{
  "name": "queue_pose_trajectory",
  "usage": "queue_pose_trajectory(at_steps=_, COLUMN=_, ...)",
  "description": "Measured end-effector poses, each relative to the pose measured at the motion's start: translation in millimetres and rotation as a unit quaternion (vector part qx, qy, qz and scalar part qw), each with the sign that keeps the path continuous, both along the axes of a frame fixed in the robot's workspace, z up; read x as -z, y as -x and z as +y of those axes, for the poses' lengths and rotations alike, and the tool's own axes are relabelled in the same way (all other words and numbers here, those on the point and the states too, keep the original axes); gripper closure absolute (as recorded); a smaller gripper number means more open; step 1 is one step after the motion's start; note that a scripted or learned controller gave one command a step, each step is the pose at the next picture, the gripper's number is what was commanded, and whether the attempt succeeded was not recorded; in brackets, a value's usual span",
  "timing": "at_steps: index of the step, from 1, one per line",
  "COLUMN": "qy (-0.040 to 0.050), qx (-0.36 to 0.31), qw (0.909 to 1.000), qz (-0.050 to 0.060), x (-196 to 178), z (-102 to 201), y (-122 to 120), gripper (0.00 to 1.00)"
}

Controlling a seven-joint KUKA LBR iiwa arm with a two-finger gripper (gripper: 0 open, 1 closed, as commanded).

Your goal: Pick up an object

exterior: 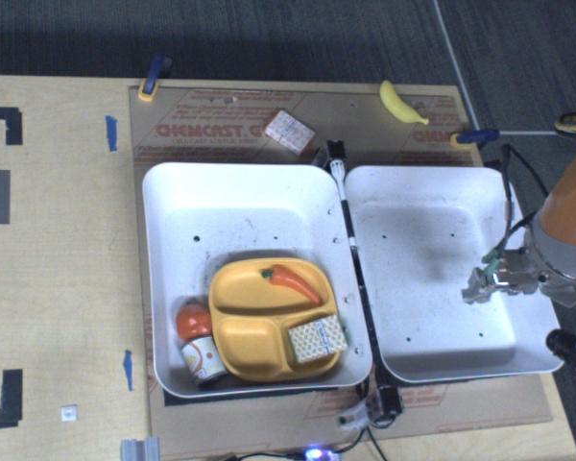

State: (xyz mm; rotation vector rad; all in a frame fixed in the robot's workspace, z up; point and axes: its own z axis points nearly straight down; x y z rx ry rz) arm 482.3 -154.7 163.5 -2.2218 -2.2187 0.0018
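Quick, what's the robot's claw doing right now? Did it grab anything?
Gripper: over the right bin, with nothing seen between its fingers; whether it is open or shut cannot be told.

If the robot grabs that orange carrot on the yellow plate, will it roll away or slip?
The carrot looks smooth and tapered, so it may slip from a pinch near its thin tip. It looks round, so a nudge could roll it, though the yellow plate has raised dividers that would probably stop it. It is likely light.

Tool (pixel 480 284) over right bin (pixel 413 353); yellow tray (pixel 259 344) w/ carrot (pixel 290 279) in left bin (pixel 173 257).
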Motion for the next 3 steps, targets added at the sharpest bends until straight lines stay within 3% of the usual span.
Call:
queue_pose_trajectory(at_steps=1, qy=0.0006, qx=-0.001, qw=1.0, qz=-0.002, x=45.7, z=55.4, y=-64.2, gripper=1.0)
queue_pose_trajectory(at_steps=2, qy=0.0008, qx=-0.001, qw=1.0, qz=-0.002, x=64.1, z=21.7, y=-115.0, gripper=1.0)
queue_pose_trajectory(at_steps=3, qy=0.0011, qx=-0.001, qw=1.0, qz=-0.002, x=0.8, z=-17.3, y=-111.7, gripper=1.0)
